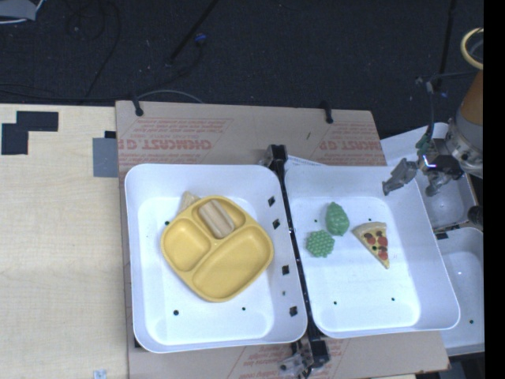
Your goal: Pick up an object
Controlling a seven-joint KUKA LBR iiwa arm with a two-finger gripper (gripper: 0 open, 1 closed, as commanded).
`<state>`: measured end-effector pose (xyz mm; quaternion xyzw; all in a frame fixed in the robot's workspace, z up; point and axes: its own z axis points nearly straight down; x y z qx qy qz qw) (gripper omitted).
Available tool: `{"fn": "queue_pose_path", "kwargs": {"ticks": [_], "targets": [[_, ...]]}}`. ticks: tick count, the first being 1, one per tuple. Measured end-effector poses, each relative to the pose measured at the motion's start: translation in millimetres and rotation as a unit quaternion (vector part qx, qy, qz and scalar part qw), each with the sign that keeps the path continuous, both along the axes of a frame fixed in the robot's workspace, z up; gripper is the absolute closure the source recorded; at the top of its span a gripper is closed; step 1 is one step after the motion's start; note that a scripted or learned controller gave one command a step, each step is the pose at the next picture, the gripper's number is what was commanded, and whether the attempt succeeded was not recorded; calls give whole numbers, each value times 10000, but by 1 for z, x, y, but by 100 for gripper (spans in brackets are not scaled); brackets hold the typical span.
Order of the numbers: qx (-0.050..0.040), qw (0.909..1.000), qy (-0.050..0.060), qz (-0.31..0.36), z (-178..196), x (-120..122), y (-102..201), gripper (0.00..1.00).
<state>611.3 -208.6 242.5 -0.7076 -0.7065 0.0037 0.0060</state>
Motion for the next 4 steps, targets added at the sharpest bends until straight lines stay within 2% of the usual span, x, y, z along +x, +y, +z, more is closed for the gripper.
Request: {"fn": "queue_pose_path", "kwargs": {"ticks": [1, 2, 4], "targets": [[-13, 10000, -58, 10, 7, 2, 0, 0], [-10, 10000, -34, 6, -39, 7, -4, 0], [-4, 10000, -30, 1, -155, -2, 4, 0]]}}
